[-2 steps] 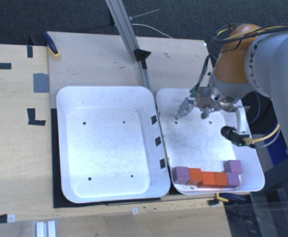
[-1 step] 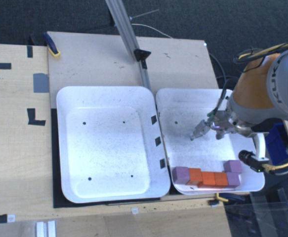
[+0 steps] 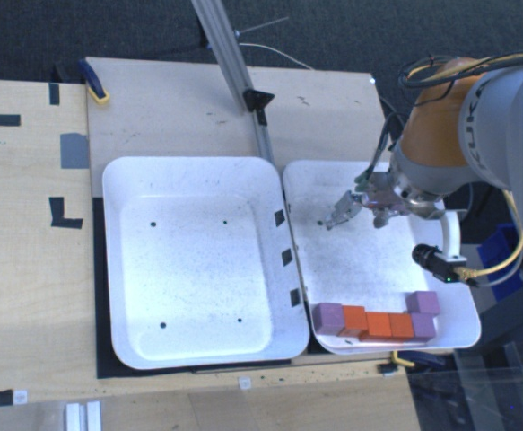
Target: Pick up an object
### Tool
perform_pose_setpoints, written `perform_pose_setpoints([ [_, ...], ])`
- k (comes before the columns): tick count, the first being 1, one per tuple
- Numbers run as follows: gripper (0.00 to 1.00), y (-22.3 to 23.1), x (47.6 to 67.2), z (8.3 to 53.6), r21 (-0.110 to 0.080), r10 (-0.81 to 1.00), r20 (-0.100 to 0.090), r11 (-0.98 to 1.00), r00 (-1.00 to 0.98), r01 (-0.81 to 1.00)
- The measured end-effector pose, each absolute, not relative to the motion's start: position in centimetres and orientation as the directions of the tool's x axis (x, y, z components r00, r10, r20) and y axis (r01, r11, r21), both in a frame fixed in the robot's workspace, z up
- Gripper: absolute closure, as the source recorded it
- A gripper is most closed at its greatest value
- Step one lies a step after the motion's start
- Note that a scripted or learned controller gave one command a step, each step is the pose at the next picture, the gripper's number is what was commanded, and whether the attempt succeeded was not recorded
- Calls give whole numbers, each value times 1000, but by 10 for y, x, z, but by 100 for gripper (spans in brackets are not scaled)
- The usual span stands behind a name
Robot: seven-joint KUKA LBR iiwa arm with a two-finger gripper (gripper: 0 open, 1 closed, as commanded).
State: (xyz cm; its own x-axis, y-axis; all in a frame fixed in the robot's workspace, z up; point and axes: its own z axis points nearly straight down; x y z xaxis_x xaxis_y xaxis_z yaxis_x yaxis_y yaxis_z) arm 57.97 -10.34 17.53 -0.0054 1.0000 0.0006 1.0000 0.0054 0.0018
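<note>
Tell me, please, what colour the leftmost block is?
Purple block, clearest in the camera view.

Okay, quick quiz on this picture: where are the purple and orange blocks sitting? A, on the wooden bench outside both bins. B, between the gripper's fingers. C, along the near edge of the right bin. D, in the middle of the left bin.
C: the purple and orange blocks lie in a row against the near edge of the right bin, apart from the gripper, which hangs over the bin's far half.

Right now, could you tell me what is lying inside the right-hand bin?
Along the near wall of the right-hand bin lies a row of blocks: purple blocks at each end, orange blocks between. The gripper hangs over the far part; the floor beneath it is covered.
</note>
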Motion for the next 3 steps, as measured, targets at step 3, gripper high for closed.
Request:
perform_pose_setpoints([
  [3, 0, -99, 535, 193, -11, 1000, -1, -5, 5, 1000],
])
